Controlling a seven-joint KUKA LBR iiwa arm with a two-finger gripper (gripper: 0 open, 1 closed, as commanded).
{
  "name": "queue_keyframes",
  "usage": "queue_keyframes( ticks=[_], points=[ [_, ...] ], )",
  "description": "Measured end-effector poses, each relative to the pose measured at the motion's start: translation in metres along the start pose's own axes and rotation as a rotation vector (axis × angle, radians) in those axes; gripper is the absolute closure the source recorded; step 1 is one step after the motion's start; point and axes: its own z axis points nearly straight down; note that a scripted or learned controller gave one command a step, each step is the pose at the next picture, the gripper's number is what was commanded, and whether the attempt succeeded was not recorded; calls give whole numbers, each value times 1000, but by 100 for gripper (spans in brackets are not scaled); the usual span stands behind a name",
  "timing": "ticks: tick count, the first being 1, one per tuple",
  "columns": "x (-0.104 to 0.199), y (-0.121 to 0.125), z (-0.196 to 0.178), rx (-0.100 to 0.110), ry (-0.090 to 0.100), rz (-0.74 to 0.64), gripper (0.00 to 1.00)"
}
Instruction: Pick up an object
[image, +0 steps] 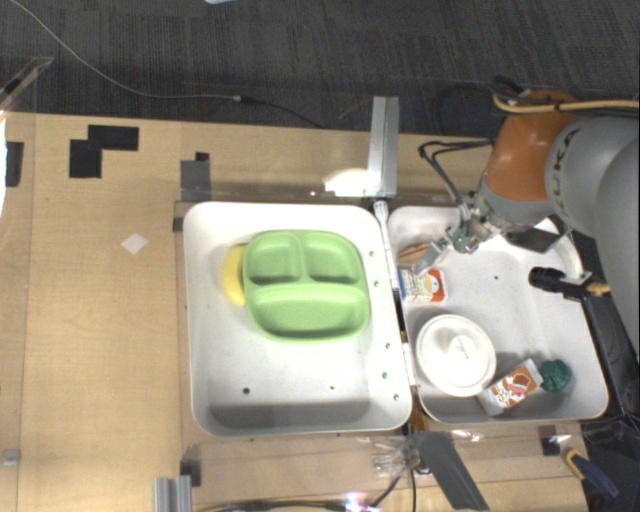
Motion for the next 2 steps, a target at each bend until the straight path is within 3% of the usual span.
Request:
queue_keyframes(
  ticks=[1,2],
  points=[
    [-3,12,1,24,12,73,0],
    [-2,14,1,21,11,129,0]
  ],
)
